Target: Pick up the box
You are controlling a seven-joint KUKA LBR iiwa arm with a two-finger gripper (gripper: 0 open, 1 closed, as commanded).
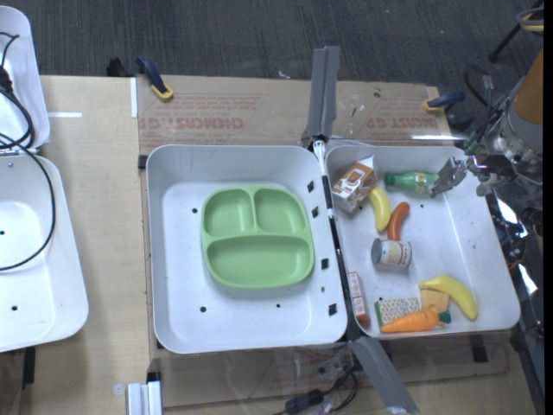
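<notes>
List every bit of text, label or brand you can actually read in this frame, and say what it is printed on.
Red lettering on the cardboard sheet behind the bins: printed large but mirrored or upside down from this camera, so I cannot read it with confidence.
Carton in the right bin: printed graphics, too small to read.
Can: label blurred, unreadable.
Small box by the carrot: print too small to read.
</notes>
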